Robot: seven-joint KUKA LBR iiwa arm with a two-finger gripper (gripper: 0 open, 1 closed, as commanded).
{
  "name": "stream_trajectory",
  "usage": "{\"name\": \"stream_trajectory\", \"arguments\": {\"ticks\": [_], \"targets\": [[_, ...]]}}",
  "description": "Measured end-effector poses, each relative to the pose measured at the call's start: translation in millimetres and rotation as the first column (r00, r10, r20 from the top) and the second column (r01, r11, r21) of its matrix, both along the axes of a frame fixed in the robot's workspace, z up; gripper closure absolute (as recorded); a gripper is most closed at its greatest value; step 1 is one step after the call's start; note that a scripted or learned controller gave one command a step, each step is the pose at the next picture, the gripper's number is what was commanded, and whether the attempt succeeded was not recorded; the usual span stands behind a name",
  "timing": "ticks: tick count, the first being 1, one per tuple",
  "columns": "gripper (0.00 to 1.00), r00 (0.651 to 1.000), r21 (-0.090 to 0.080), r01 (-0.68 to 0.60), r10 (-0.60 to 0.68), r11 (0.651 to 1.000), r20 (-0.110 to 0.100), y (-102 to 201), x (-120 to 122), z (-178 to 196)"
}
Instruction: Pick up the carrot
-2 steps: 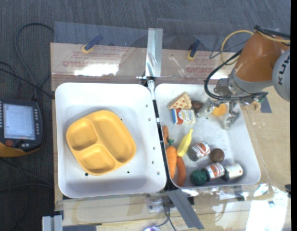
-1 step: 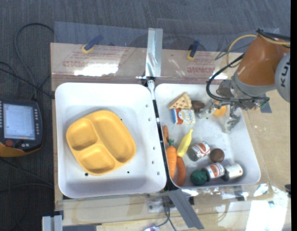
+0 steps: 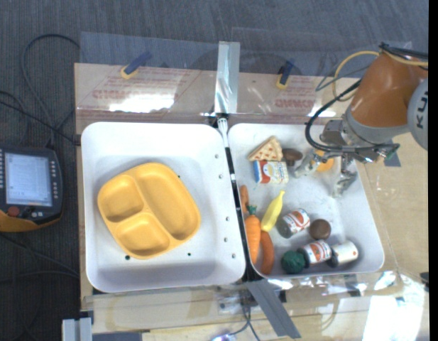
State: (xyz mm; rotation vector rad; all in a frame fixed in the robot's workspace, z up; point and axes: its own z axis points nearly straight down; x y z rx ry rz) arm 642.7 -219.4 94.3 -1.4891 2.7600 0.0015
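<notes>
Grey carpet surrounds a wooden bench [image 3: 133, 84] carrying two white bins side by side. A teach pendant [image 3: 25, 183] sits on the floor at 9 o'clock. The left bin [image 3: 105, 261] holds a yellow divided plate [image 3: 148, 208].

Writing: red print on the bench strips behind the bins, too blurred to read. Can labels in the right bin also illegible.

Gripper [image 3: 344, 172] hangs over the upper part of the right bin [image 3: 368, 226], at 3 o'clock of the scene; cannot tell how far apart it stands, and nothing is seen held in it.

Carrot [image 3: 253, 239] lies at the right bin's left wall, toward 6 o'clock, well apart from the gripper. A second orange piece [image 3: 266, 253] touches it on the right. A banana [image 3: 273, 209] lies just above, a green item [image 3: 294, 261] and two cans [image 3: 295, 222] [image 3: 319, 251] nearby. A sandwich wedge [image 3: 267, 149] and small carton [image 3: 270, 171] sit between carrot and gripper.
</notes>
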Motion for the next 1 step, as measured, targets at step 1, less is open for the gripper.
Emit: {"name": "stream_trajectory", "arguments": {"ticks": [1], "targets": [[0.0, 1.0, -0.002, 0.013, -0.013, 1.0, 0.002, -2.7, 10.1, 14.8]]}}
